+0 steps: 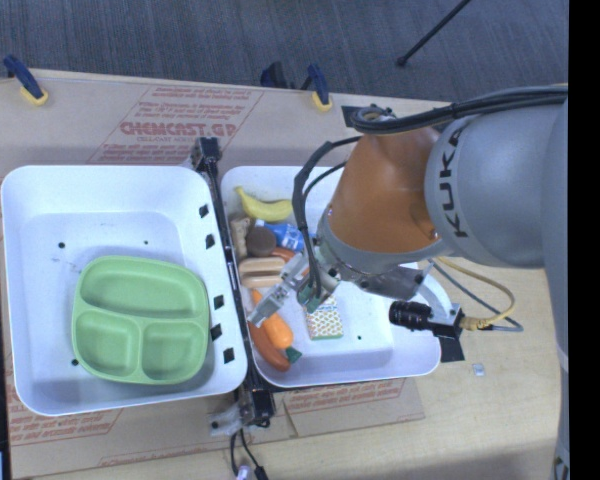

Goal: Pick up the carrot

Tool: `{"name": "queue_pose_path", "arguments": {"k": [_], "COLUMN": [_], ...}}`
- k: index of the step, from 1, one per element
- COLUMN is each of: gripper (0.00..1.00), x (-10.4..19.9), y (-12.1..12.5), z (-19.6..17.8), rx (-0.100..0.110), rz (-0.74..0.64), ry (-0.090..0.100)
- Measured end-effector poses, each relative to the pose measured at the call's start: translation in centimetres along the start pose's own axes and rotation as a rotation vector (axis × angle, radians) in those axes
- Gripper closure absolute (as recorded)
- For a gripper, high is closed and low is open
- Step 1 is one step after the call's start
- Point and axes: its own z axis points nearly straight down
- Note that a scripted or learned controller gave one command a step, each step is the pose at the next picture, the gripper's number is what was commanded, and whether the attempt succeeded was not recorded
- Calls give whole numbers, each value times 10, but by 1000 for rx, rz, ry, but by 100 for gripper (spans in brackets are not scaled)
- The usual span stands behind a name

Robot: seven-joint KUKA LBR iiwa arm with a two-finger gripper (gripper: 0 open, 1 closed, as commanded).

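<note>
The carrot (273, 340), orange with a green tip at its lower right end, lies in the front left corner of the right bin (380, 363). My gripper (272, 303) reaches down and to the left from the orange-banded wrist and sits just above the carrot's upper end, close to the bin's left wall. A bit of orange shows at the gripper's tip, and whether that is the carrot in its grasp I cannot tell.
A banana (263, 206), a brown item (263, 238), a blue packet (288, 238) and a bun-like piece (265, 266) crowd the right bin's left side. A green-checked packet (324, 320) lies beside the carrot. A green divided plate (140, 318) sits in the left bin (40, 208).
</note>
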Motion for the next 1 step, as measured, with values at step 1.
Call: {"name": "queue_pose_path", "arguments": {"k": [1], "gripper": [0], "x": [0], "y": [0], "z": [0], "rx": [0], "rz": [0], "ry": [0]}}
